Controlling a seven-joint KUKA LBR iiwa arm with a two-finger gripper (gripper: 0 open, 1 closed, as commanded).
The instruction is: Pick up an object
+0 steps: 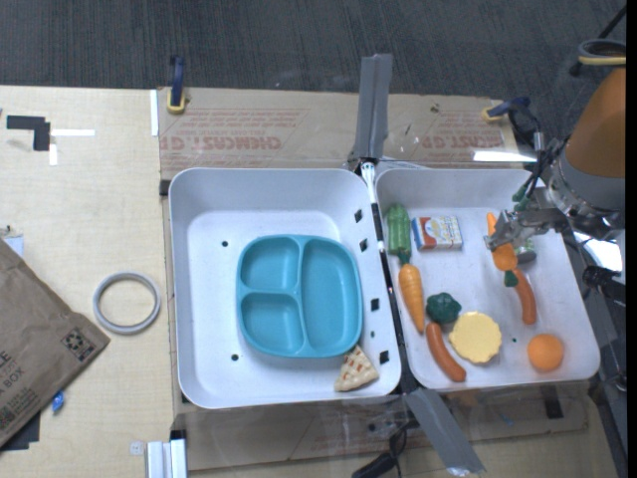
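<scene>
Gripper (516,235): low over the right white bin (577,297), near its far right side.
Fingers: closed on a small orange toy piece (506,258).
Small orange toy piece: just above the slim orange-red pepper (525,298).

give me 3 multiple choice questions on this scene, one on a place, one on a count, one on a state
1. Where does the waffle slice lie?
A. left bin, by the tray's corner
B. right bin
C. on the bench

2. How many compartments has the blue tray?
A. two
B. three
C. five

3. Where is the tool?
A. over the left bin
B. over the right bin's far right part, above a small orange piece
C. over the tape ring

Answers: 1 A, it rests in the left bin against the tray's near right corner. 2 B, two small ones and one long one. 3 B, it hangs in the right bin over the orange piece.
</scene>
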